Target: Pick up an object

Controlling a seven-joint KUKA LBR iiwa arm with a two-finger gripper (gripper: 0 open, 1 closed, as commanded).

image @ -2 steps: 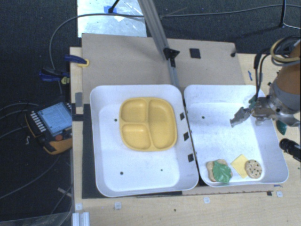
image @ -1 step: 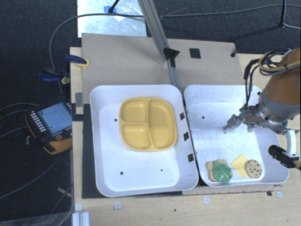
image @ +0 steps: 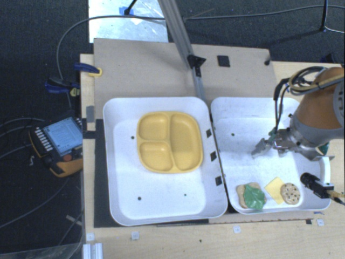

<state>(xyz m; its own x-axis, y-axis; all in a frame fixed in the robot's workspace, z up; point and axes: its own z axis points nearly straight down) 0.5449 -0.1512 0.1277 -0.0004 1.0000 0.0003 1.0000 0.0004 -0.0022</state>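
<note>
Two white bins sit side by side on the table (image: 242,58), and from the camera view the arm (image: 318,112) leans in from the right, its orange band above the grey wrist, cables looping over the top. The wrist tips down and to the left, carrying the pincer (image: 262,148) low over the middle of the right bin (image: 237,112). Its fingers (image: 259,149) point left and slightly down, spread a little, with bare white bin floor between them and nothing gripped.

Down along the right bin's near edge lie the pickable pieces: a green leafy item (image: 253,196), touching a yellow wedge (image: 274,189) beside it, then a round speckled cookie (image: 290,193) just to the right. All three lie apart from the pincer, nearer the camera.

Over in the left bin (image: 121,161) a yellow divided plate (image: 170,142) lies flat in the far half, three compartments showing. Off the table's left edge rests a blue-screened handheld device (image: 56,139) among cables.
</note>
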